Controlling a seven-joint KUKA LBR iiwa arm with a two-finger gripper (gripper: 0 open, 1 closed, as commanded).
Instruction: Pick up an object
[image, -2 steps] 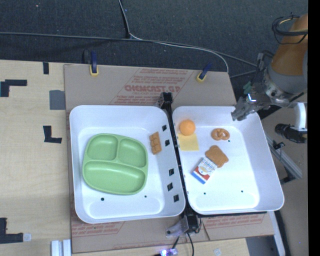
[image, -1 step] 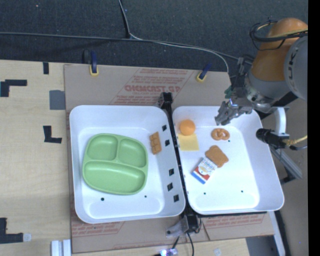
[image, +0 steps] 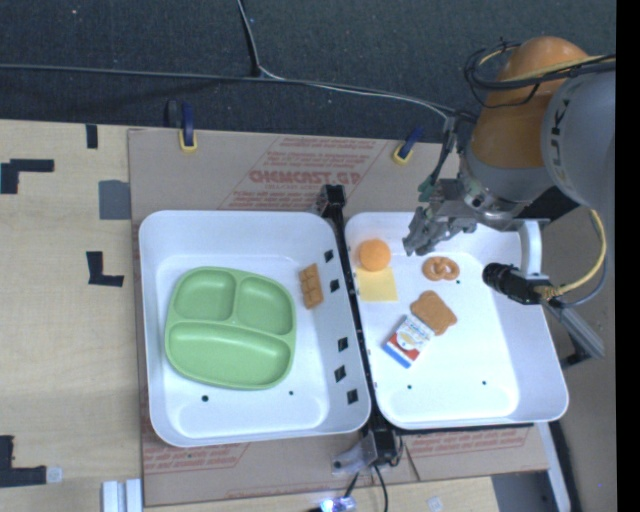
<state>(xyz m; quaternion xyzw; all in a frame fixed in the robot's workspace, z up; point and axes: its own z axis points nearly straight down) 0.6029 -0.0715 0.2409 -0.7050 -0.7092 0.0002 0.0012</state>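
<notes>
The grey arm (image: 555, 110) with its orange band reaches in from the right and hangs over the upper part of the right bin (image: 505, 400), while the left bin (image: 160, 240) beside it carries a green divided plate (image: 232, 327) and, near its right wall, a small brown waffle-like piece (image: 311, 285). Every loose candidate for the pick lies in the right bin, and the question for the coming move is which one sits closest under the tool. The gripper (image: 420, 240) points down and toward the left, its tip low over the bin's upper middle; whether it is spread or closed I cannot tell from this slanted view, and nothing is visibly held in it. Just to the left of the tip sits the orange ball (image: 374, 254), touching or nearly touching the yellow cheese slice (image: 377, 287) below it. Just below and slightly right of the tip lies the small pretzel (image: 440, 268), apart from the others. Further down the bin are the brown toast piece (image: 434, 311) and the little red, white and blue carton (image: 405, 340), which lie close together, with the carton's long axis running diagonally. I judge the pretzel and the ball the two nearest targets, each a short shift from the tip, the ball leftward, the pretzel down-right; the carton and toast call for a longer travel toward the near edge.
</notes>
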